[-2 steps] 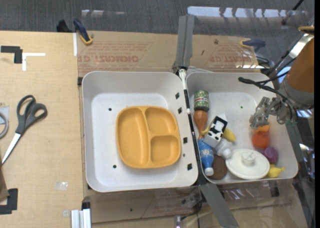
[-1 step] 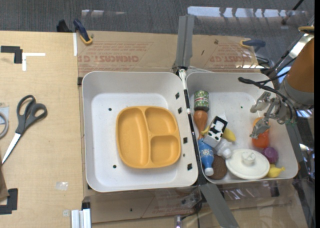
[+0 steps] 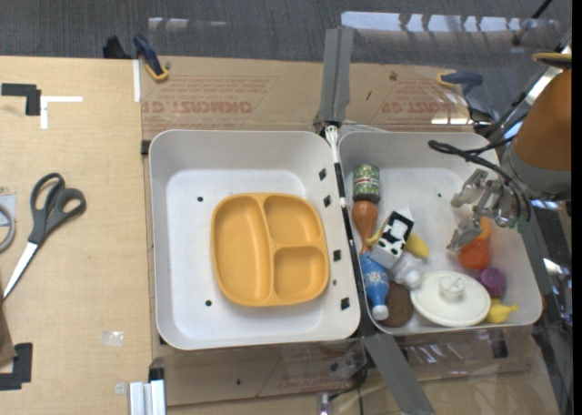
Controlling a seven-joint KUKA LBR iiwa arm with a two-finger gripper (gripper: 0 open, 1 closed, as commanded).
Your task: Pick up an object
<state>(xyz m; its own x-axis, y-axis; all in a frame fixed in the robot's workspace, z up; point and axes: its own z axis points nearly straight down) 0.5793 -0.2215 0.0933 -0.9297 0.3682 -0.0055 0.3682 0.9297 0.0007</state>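
A pair of scissors [image 3: 45, 213] with black handles lies near the left edge of the tabletop [image 3: 82, 313], well apart from the two bins. The left bin [image 3: 173, 249] holds a yellow divided plate [image 3: 270, 248] lying flat near its middle, with its three compartments bare.

Just beside it, the right bin [image 3: 427, 145] carries a crowd of small things. Along its left wall, from the far end toward the near end, lie a small green-labelled bottle [image 3: 366, 182], an orange carrot-shaped piece [image 3: 365, 219] and a blue bottle [image 3: 374, 278], with a brown rounded object [image 3: 395, 311] at the near left corner. Beside the carrot sits a black-and-white toy [image 3: 394, 236], touching a small yellow piece [image 3: 416, 246]. A white round lid-like dish [image 3: 450, 298] rests by the bin's near edge. To its right lie a purple ball [image 3: 492, 280] and, at the near right corner, another yellow piece [image 3: 503, 312].

The tool [image 3: 475, 215] hangs low over the right side of this bin, close to its right wall — the grey arm [image 3: 546, 131] with its orange band reaching in from the right. Its fingers [image 3: 459, 236] stand spread, with their tips down at an orange-red object [image 3: 476, 250] that lies just above the purple ball. Whether the fingers touch that object I cannot tell; it rests in the bin, not lifted.
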